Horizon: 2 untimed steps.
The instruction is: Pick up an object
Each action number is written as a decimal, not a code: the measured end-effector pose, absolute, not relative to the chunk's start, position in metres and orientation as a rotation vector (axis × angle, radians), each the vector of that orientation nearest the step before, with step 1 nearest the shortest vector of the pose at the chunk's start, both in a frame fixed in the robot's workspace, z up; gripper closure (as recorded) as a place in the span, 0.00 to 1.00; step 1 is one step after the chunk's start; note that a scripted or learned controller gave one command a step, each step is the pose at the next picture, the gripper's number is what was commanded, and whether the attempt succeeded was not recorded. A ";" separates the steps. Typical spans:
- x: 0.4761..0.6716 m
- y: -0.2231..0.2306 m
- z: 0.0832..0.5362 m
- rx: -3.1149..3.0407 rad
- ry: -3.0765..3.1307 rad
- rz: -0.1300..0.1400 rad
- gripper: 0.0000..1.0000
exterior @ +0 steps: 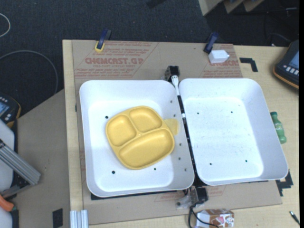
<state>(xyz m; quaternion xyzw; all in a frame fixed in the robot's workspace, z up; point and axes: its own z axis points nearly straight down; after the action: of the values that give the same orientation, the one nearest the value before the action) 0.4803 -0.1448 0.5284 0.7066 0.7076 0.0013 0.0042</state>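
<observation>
Yellow divided plate point(139, 137) is what I have on screen as the object to pick, and it lies in the left bin point(92, 103), a little toward that bin's right half and slightly turned. I count three compartments: two smaller ones toward the far side and one long one toward the near side. A small tab on its right edge points toward the seam between the bins. The plate sits flat on the bin floor, clear of the bin's walls on all sides.

The right bin point(251, 99) sits just beside the left one, their rims touching along the middle, where a dark strip runs from a black clip point(172, 72) at the far end. Both bins rest on a brown cardboard sheet point(142, 58) printed with red lettering, laid over the table point(45, 127). A blue and yellow clamp point(101, 41) grips the sheet's far left edge, and a white block point(218, 56) lies near the far right. A green piece point(278, 126) sits against the right bin's outer rim.

As for the fingers, my feed gives me nothing of them, so I cannot tell their state.
</observation>
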 end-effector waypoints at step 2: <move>0.478 -0.206 0.321 2.235 2.218 -0.009 1.00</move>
<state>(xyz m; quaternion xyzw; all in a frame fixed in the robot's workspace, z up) 0.4776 -0.2057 0.3211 0.7097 0.7045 -0.0030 -0.0035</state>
